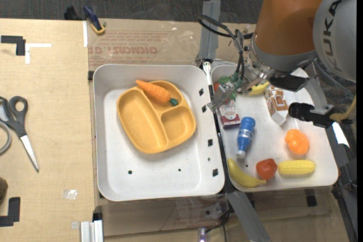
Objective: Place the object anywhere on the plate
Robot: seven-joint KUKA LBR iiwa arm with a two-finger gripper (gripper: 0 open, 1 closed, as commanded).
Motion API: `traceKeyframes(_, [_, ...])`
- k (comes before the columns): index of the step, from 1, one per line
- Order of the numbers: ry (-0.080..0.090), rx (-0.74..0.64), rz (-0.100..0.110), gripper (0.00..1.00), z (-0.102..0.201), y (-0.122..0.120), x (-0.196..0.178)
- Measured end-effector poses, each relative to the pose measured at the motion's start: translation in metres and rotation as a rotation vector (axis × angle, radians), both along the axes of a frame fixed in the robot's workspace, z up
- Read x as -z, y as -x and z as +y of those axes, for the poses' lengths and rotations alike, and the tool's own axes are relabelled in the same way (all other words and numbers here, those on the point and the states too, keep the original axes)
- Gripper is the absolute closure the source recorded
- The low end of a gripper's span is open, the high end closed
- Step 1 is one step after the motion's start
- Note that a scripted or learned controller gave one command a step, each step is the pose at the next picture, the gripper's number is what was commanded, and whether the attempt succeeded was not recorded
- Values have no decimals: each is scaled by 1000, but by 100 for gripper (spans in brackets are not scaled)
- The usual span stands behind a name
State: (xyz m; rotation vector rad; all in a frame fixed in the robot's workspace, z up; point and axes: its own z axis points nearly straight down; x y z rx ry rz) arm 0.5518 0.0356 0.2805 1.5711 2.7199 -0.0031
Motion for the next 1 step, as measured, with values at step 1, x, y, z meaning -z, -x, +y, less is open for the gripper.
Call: traceKeyframes(1, [0,187,-1,0,-50,8,-94])
